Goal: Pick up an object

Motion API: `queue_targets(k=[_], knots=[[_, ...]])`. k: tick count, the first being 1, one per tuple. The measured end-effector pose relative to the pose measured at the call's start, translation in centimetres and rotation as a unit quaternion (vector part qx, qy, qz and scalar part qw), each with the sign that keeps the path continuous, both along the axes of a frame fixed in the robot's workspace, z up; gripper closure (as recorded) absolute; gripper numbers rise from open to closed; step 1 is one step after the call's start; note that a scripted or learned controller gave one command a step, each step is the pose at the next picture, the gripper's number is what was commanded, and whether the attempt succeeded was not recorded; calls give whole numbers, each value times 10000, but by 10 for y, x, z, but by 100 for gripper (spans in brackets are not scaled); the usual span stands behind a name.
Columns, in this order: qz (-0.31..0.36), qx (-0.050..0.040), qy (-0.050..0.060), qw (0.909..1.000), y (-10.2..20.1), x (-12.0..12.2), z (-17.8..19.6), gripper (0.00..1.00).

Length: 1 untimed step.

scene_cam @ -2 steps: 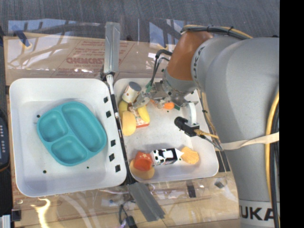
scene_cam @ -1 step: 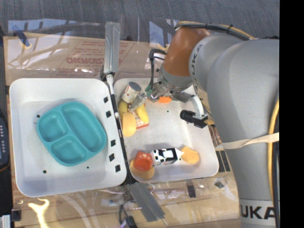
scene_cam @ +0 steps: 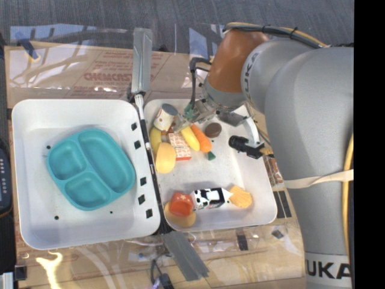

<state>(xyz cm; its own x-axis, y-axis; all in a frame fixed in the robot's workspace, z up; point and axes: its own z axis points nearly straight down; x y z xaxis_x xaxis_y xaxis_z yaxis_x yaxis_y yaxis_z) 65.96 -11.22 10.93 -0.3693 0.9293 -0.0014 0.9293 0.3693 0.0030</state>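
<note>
My gripper (scene_cam: 192,110) hangs low over the far part of the right bin (scene_cam: 255,179), just above a cluster of toy foods. Right under it lie a yellow corn-like piece (scene_cam: 190,137) and an orange carrot (scene_cam: 203,138). A white can (scene_cam: 163,118) lies to its left, and a brown disc (scene_cam: 212,129) sits to its right. A small red-and-white box (scene_cam: 179,147), a yellow banana (scene_cam: 155,138) and a yellow lemon (scene_cam: 166,158) lie a little nearer. I see nothing lifted off the bin floor.
At the near edge of the right bin are a red tomato (scene_cam: 180,203) on a tan dish, a black-and-white cow-patterned item (scene_cam: 210,198) and an orange wedge (scene_cam: 240,197). The left bin (scene_cam: 36,215) holds a teal divided plate (scene_cam: 90,168). The arm covers the right side.
</note>
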Motion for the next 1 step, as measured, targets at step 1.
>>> queue_targets(k=[1], knots=[[178,7,-23,9998,76,-1,88,100]])
